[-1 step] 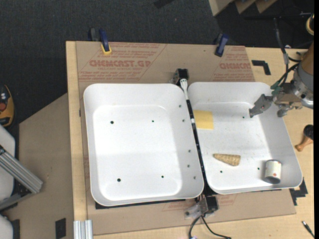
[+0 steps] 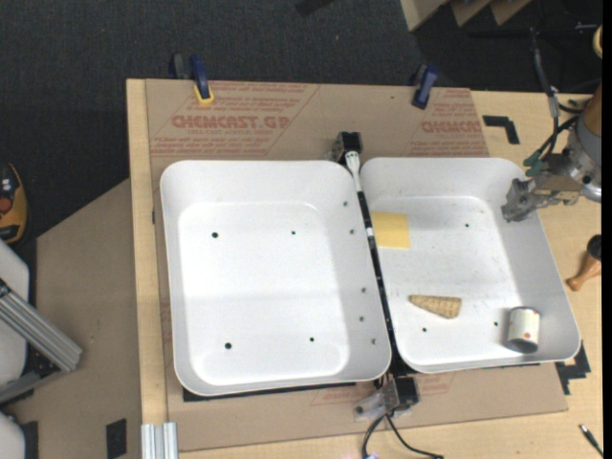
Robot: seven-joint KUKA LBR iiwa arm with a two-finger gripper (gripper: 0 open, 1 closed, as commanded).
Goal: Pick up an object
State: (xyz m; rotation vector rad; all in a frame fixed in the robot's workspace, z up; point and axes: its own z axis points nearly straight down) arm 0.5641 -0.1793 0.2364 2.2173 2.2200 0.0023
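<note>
The gripper hovers at the right bin's far right rim; I cannot tell its state. A yellow square, tan cone and white cylinder lie apart; descending here risks striking the rim.

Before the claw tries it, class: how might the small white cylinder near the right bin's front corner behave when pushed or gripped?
The white cylinder lies on its side, so a push would probably roll it. Its smooth, rounded surface may slip between fingers. It rests near the right bin's sloping wall, which could stop it.
</note>
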